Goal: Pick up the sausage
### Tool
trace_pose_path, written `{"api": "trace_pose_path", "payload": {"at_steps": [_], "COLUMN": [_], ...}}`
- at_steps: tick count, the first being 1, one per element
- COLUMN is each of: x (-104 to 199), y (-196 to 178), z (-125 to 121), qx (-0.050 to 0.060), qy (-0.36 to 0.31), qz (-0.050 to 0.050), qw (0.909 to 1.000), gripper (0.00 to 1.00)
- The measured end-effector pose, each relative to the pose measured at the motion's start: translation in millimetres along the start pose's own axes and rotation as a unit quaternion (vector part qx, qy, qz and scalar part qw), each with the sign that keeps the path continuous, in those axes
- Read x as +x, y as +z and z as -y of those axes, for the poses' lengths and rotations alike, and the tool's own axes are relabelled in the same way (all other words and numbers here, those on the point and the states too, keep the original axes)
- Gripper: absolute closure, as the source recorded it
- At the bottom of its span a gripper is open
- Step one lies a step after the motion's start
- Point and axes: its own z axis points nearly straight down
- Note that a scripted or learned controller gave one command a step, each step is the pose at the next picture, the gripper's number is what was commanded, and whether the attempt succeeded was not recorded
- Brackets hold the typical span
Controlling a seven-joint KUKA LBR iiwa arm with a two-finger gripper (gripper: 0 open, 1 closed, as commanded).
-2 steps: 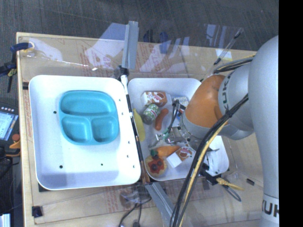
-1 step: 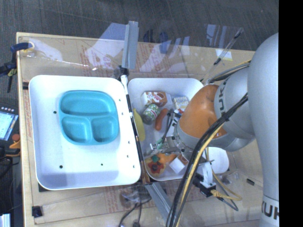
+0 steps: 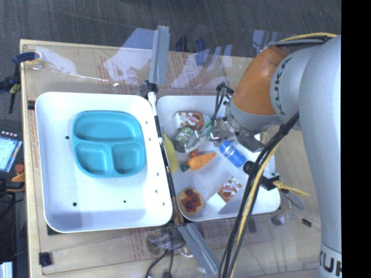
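Observation:
My gripper [image 3: 210,133] is low in the right bin [image 3: 264,204], among the items in its upper middle. It sits just right of a green and white can [image 3: 184,138] and below a round red and white pack [image 3: 189,120]. A small reddish-brown piece [image 3: 194,153] pokes out above the carrot [image 3: 202,160]; it may be the sausage, mostly hidden. The wrist covers whatever lies under the gripper.
The right bin also holds a blue bottle [image 3: 232,153], a yellow strip [image 3: 169,153] by its left wall, a fruit tart [image 3: 191,200] and a white and red box [image 3: 226,191]. A blue divided plate [image 3: 110,142] lies in the left bin [image 3: 58,201].

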Motion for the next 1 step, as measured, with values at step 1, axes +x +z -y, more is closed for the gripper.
{"api": "trace_pose_path", "payload": {"at_steps": [1], "x": [3.9], "y": [63.1], "z": [-31.8], "qx": [-0.008], "qy": [-0.021], "qz": [0.006], "qw": [0.9997], "gripper": [0.0]}}
